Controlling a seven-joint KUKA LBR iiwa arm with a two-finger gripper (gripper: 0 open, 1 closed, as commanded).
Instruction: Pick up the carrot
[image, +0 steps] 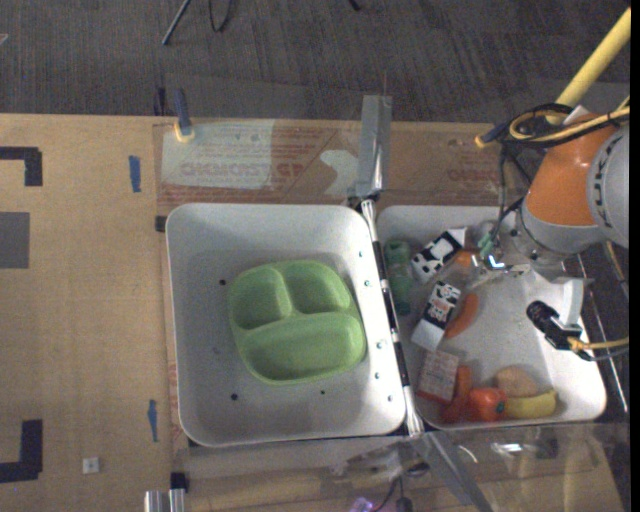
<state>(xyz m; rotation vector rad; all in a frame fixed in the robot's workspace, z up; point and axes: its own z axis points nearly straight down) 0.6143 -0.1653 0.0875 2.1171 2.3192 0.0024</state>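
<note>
The carrot (463, 314), a short orange piece, lies at a slant in the middle of the right bin (585, 400), beside a small black-and-white carton (441, 304). My gripper (489, 264) hangs below the orange-banded wrist, just above and to the right of the carrot's upper end. The wrist body covers its tip, so I cannot make out whether it touches the carrot.
The left bin (190, 300) holds a green divided plate (295, 322). In the right bin are a green bottle (400, 268), a cow-patterned box (436, 255), a flat packet (438, 372), a red-orange fruit (485, 403), a banana (531, 405) and a tan potato (516, 380). Cables (560, 330) trail at right.
</note>
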